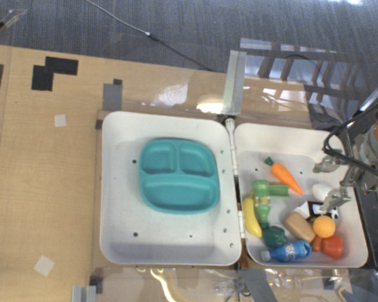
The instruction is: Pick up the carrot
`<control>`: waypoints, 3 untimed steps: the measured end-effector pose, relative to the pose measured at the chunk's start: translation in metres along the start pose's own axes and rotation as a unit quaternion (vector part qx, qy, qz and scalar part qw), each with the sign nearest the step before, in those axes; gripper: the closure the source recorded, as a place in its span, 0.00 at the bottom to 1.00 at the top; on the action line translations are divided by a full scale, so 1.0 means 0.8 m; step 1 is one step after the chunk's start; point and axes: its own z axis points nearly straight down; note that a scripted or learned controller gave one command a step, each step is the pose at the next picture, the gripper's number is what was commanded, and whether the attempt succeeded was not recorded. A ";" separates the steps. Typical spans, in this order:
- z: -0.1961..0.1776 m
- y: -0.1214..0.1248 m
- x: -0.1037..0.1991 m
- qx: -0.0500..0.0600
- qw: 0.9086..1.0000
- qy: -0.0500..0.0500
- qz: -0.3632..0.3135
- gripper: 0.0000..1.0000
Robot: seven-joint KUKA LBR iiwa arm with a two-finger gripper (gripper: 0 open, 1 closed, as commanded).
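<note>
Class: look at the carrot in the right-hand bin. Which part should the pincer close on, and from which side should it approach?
Probably the thick orange middle of the carrot, approached from above. It lies flat on the right bin floor, pointing diagonally from its green top at upper left to its tip at lower right, so the fingers should close across that line. It lies clear of the green toy below it.

Two bins side by side. Left bin (115, 239) has a tray (177, 176) in the middle. Right bin (305, 145) has the carrot (284, 175) toward the back, everything else bunched up at the front, gripper (334, 184) right of the carrot.
</note>
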 end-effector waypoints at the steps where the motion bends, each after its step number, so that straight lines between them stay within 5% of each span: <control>1: 0.108 -0.008 -0.059 0.000 0.999 -0.004 -0.054 0.00; 2: 0.128 -0.001 -0.126 -0.001 0.995 0.002 0.098 0.00; 3: 0.127 0.042 -0.094 -0.001 0.984 -0.001 0.179 0.00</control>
